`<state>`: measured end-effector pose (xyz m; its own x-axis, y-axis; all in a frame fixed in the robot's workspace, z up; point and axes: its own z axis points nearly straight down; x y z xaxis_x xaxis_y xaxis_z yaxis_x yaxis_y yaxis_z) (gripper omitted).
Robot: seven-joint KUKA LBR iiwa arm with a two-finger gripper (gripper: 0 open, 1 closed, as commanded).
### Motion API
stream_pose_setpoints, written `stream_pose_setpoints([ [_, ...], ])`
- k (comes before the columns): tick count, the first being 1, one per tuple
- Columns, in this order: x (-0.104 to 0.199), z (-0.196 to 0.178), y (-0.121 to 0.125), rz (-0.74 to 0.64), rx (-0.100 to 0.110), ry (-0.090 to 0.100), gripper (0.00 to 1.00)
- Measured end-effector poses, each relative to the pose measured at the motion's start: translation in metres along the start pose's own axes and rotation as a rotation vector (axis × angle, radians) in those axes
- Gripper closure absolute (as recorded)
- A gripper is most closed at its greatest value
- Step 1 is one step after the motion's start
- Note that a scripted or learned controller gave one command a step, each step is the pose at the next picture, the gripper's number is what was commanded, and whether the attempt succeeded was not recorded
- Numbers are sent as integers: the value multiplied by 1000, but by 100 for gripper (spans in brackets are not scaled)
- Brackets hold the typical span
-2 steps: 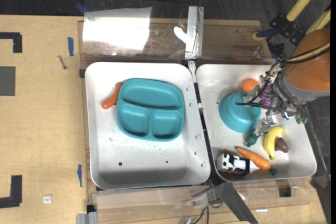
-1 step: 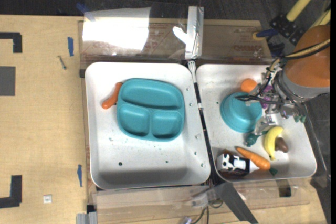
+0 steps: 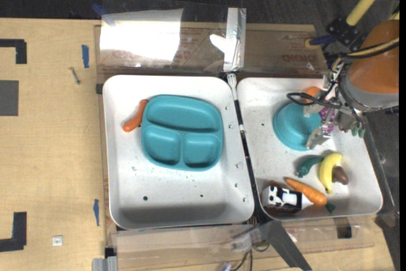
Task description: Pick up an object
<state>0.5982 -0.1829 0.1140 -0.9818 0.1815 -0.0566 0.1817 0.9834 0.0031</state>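
Bench: wood-colored top (image 3: pixel 44 155) with two white bins side by side.
Front of right bin: a black and white toy (image 3: pixel 283 197) sits at the near edge of the right bin (image 3: pixel 260 136). An orange carrot (image 3: pixel 306 191) lies just beside it.
A bit farther: a yellow banana (image 3: pixel 328 169) lies near the carrot. A small dark green thing (image 3: pixel 308 165) is just beside the banana, on its left.
Middle of right bin: a teal bowl (image 3: pixel 293 125) lies tipped on its side.
Gripper: the gripper (image 3: pixel 323 127) hangs at the right side of the teal bowl. I cannot tell if it is open or closed, or if it holds anything.
Left bin: a teal tray with three parts (image 3: pixel 182 131) lies in the left bin (image 3: pixel 120 149). An orange toy (image 3: pixel 134 116) pokes out at the tray's left side.
Far back: a clear plastic sheet (image 3: pixel 165 38) stands behind the bins.
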Motion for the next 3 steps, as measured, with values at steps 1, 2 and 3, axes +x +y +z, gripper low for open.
stream_pose_setpoints([
  [1, -1, -1, 68, -101, 6, -3, 0],
  [2, -2, -1, 80, -40, 10, 4, 0],
  [3, 18, -2, 71, -113, 1, -22, 0],
])
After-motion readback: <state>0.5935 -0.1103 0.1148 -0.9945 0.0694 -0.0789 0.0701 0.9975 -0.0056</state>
